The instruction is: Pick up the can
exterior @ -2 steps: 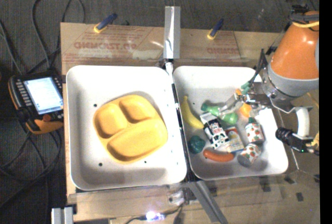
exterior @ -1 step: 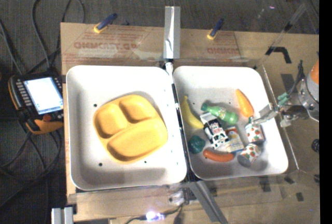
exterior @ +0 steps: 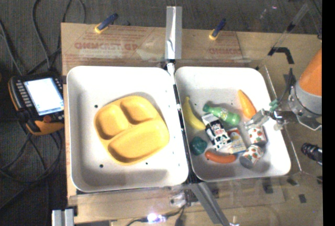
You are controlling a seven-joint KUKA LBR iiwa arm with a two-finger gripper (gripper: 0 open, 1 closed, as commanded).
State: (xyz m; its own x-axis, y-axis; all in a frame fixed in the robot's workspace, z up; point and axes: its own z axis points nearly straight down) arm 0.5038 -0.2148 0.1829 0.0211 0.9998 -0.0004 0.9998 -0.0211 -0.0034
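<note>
Camera view: two white bins side by side on the tabletop (exterior: 131,44). Left bin (exterior: 78,115) with a yellow tray (exterior: 131,128); right bin (exterior: 220,70) crowded with small things.

Can (exterior: 252,155): strawberry print, near the right bin's front right corner. Seems to lie on its side, grey end toward the lower left, long axis slanting from there up to the right. Touching or just beside a box (exterior: 257,136) of like print behind it. Chili (exterior: 221,157) just to its left, cow-print carton (exterior: 220,133) further left and back. Carrot (exterior: 246,102), bottle (exterior: 222,113) and banana (exterior: 191,115) toward the bin's middle and rear.

End effector (exterior: 268,114): at the right bin's right wall, on the arm (exterior: 314,89) reaching in from the right. Hangs above and behind the box, nothing visibly held. Open or closed: cannot tell at this size and angle.

Deciding relation: can toward the front of the bin from the end effector and slightly left, with the box between the two. Judged next: travel forward past the box, then descent with the grip set across the can's long axis rather than along it.

Risk, as a guess: taking the box for the can, given the shared print, or nudging the can against the front wall.
</note>
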